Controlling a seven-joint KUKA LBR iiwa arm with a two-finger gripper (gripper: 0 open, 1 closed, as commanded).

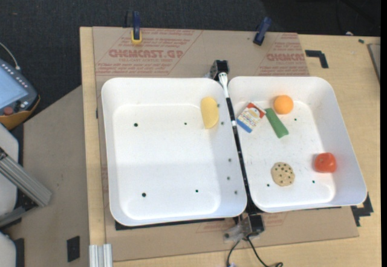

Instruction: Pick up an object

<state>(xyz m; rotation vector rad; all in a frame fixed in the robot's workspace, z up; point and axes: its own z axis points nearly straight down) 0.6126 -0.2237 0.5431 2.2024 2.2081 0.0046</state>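
Note:
A pale yellow banana-like piece (210, 112) lies at the right side of the left bin (121, 157). In the right bin (344, 139) an orange ball (283, 104) sits at the back, with a green stick (277, 122) slanting just in front of it. A small white carton with red and blue print (250, 117) lies to the stick's left. A round speckled cookie (282, 173) rests toward the front. A red tomato-like object (325, 163) sits near the right wall.
The two white bins sit side by side on a cardboard-covered bench (181, 48). A yellow clamp (136, 28) and a blue clamp (262, 30) grip the bench's back edge. A cable (242, 247) trails off the front.

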